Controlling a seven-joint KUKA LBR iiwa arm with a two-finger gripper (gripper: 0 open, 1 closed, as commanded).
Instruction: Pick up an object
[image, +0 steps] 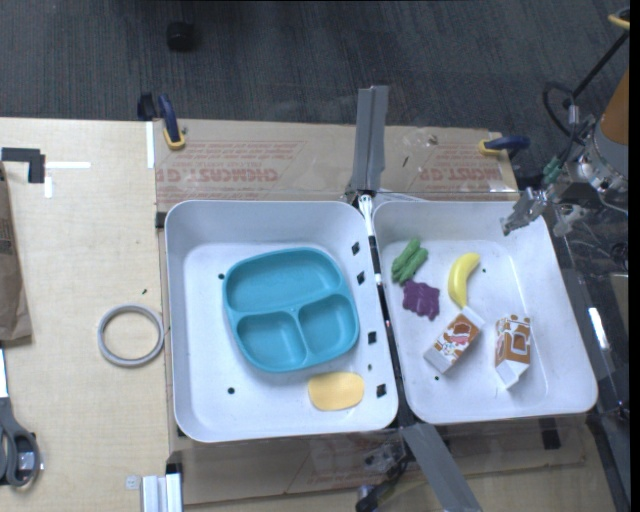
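The right bin (560, 400) holds a green pea pod (409, 259), a purple bunch of grapes (421, 298), a yellow banana (461, 277) and two small cartons, one at the middle (453, 343) and one further right (513, 349). In the left bin (190, 330) lie a blue divided plate (290, 309) and a pale yellow oval piece (336, 391) near the front wall. My gripper (523, 212) hangs over the right bin's far right corner, apart from every object, with nothing seen in it.
A metal divider post (370, 140) stands between the bins at the back. Left of the bins, a grey ring (131, 334) and scissors (18, 455) lie on the wooden bench. Cables and arm hardware (600, 170) crowd the upper right.
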